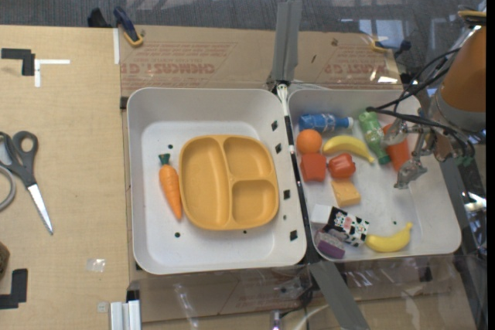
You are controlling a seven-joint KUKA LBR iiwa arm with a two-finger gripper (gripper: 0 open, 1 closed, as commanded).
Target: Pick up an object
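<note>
My gripper hangs low over the right side of the right bin, at the end of the grey arm with the orange band. An orange-red block lies right against its left side; whether it is held is unclear. Further left lie a green bottle, a yellow banana, a blue bottle, an orange, a red block, a red pepper and a yellow-orange wedge. Along the front are a cow-patterned carton, a purple piece and a second banana.
The left bin holds a yellow divided plate and a carrot beside it. Scissors lie on the wooden bench at far left. A blue clamp sits at the back, and cables hang near the arm.
</note>
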